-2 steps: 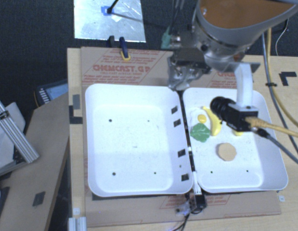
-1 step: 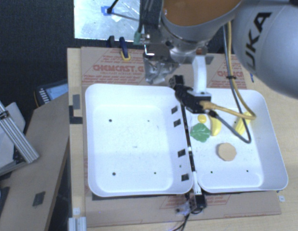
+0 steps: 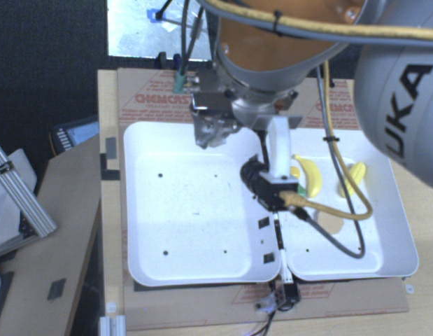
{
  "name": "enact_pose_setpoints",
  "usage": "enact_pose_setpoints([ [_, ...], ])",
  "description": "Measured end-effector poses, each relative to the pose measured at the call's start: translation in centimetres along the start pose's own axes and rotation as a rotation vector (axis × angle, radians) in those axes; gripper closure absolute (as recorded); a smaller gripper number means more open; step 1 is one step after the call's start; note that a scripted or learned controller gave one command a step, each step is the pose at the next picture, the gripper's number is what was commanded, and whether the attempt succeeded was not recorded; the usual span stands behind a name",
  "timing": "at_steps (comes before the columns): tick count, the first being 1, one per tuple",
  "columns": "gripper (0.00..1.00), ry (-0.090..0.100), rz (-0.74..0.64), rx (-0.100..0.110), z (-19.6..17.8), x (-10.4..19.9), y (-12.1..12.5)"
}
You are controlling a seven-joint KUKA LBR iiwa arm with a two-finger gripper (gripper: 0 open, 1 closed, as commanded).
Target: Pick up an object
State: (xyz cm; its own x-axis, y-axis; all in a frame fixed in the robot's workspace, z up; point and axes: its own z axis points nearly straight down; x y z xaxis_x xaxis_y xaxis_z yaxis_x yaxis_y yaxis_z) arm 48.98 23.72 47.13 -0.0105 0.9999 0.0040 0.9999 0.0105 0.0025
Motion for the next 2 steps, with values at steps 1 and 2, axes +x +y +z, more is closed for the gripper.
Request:
enact_pose_setpoints([
  [1,1.00,0.000,0.009,-0.007,-6.8,-0.3,2.9],
  [2,1.00,-0.008,0.012,0.011,2.2,-3.4,-0.5],
])
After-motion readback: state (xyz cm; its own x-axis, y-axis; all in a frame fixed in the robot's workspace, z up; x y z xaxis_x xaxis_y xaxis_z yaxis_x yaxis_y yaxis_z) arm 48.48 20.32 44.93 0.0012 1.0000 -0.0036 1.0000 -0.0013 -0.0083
